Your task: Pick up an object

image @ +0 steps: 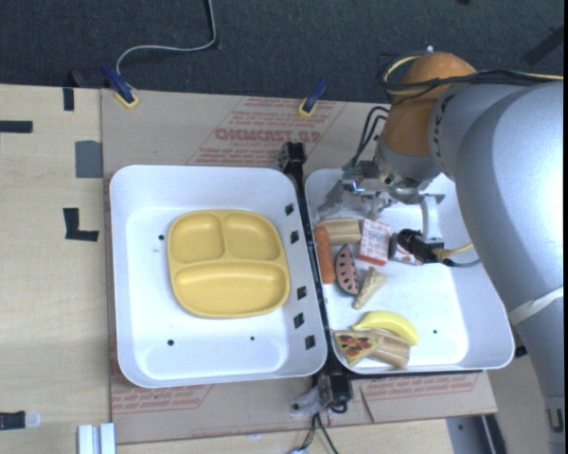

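Note:
My gripper (362, 195) is low over the far end of the right bin (454, 301), beneath the orange wrist band. Just in front of it lie a tan block (338, 230) and a red and white packet (374, 240). An orange carrot (324, 255) runs along the bin's left wall, with a watermelon slice (347, 271) and a tan wedge (367, 288) beside it. At the near end sit a banana (391, 326), a pizza slice (357, 347) and a tan bread piece (391, 352). Nothing can be seen held by the gripper.
The left bin (137, 253) holds a yellow divided plate (229, 262). The grey arm (511, 187) covers the right bin's far right side. A black divider (301, 244) with clips runs between the bins. Cardboard lies beneath both bins.

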Controlling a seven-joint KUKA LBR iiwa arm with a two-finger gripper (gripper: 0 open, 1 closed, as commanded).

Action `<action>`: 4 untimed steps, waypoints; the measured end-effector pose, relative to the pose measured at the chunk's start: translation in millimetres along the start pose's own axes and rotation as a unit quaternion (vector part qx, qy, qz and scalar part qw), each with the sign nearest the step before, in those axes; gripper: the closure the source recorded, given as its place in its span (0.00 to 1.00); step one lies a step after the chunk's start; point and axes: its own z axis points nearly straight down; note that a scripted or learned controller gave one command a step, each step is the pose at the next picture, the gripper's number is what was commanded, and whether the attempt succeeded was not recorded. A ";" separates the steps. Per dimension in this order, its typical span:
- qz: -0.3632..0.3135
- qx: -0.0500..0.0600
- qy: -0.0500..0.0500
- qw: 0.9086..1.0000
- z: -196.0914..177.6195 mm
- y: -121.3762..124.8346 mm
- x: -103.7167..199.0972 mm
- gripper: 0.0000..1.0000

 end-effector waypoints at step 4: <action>-0.001 0.000 -0.001 1.000 -19.8 0.4 0.3 0.00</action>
